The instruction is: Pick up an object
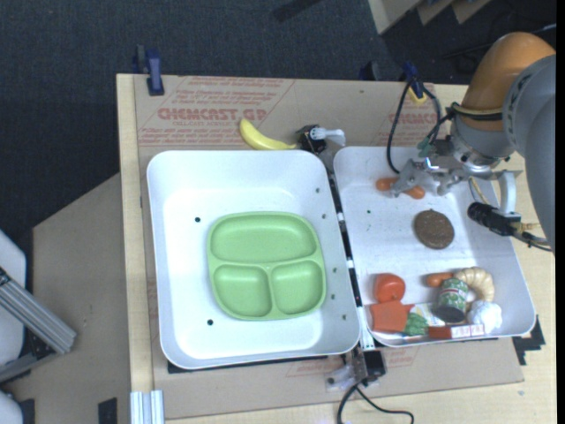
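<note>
My gripper [413, 182] hangs low over the far end of the right bin [371, 237], below the grey wrist and orange band at the top right. A small orange piece [386, 184] lies just left of it, and another orange bit [418, 193] sits right under it. A brown round cookie [434, 228] lies a little nearer on the bin floor. Along the near end of this bin are a red tomato [388, 286], an orange block [388, 316], a small carrot [438, 280], a can [453, 299] and a croissant [478, 278].
The left bin [177, 237] holds a green divided plate [265, 265]. A banana [261, 138] and a small black-and-white part [320, 136] lie on the cardboard behind the bins. Cables run beside the arm at the right.
</note>
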